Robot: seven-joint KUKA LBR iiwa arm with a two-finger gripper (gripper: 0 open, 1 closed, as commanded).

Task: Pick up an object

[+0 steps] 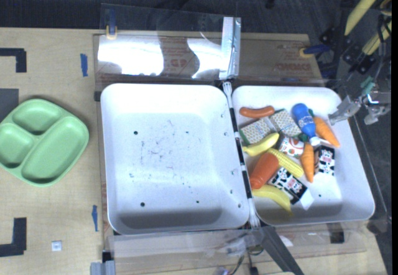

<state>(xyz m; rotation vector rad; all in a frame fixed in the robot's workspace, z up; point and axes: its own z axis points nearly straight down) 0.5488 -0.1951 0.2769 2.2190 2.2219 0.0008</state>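
2 shallow white plastic bins side by side on the bench: left bin (pixel 168 112) w/ a smooth, scuffed floor and a few small dark dots; right bin (pixel 354 202) w/ a heap of toy food. Both have rounded corners and raised rims, rims touching at the middle.

Counted in the right bin: 1 red-orange sausage (pixel 257 111), long and glossy, near the back; 2 yellow bananas, curved – one (pixel 262 144) mid-pile, one (pixel 271 196) at the front; 2 orange carrots, tapered – one (pixel 326 132) by the right side, one (pixel 308 159) upright-ish in the middle; 1 blue bottle (pixel 303 117) w/ white cap; 1 chunky orange-red piece (pixel 263 168), rounded; 1 corn cob (pixel 290 160), yellow, bumpy; 2 grey checker-textured flat pieces (pixel 257 130) approx; black-and-white patterned cards (pixel 290 183), count unclear. All packed touching each other.

Gripper (pixel 357 104) at the right bin's back-right rim, above the edge, apart from the pile; can't tell if pincer is parted or closed, metal parts blurred.

Off to the left: 1 green 3-compartment plate (pixel 41 141), matte plastic, on the wood bench. 1 clear plastic sheet (pixel 168 50) behind the left bin
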